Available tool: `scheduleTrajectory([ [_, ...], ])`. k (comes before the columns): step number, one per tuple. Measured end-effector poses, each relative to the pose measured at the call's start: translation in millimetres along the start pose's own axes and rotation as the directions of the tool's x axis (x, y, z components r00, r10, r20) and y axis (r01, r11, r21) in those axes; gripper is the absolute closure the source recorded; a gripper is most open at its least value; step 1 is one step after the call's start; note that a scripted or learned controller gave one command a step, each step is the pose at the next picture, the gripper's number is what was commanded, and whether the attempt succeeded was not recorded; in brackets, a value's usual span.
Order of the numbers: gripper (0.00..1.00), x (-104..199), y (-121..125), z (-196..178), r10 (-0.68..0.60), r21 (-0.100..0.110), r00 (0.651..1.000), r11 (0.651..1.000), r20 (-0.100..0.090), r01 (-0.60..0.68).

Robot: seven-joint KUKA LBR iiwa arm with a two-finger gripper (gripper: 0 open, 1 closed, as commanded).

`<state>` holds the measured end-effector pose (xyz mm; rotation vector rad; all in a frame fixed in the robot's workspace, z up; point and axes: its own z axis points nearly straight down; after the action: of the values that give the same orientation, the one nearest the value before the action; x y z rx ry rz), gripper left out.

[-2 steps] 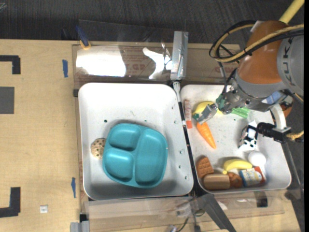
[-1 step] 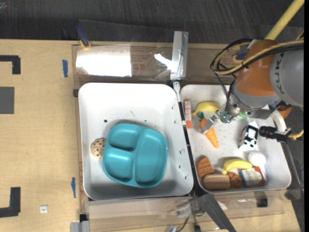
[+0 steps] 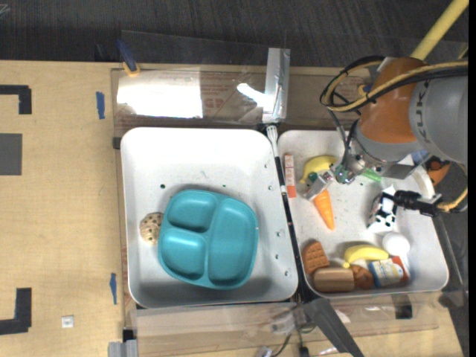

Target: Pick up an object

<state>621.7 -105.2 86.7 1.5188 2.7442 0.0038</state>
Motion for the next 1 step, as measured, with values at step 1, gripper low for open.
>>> scheduleTrajectory([
  [1,1.00,-1.3,2.5,-13.3,0.001,-0.008,1.000,1.000,0.006,-0.001],
])
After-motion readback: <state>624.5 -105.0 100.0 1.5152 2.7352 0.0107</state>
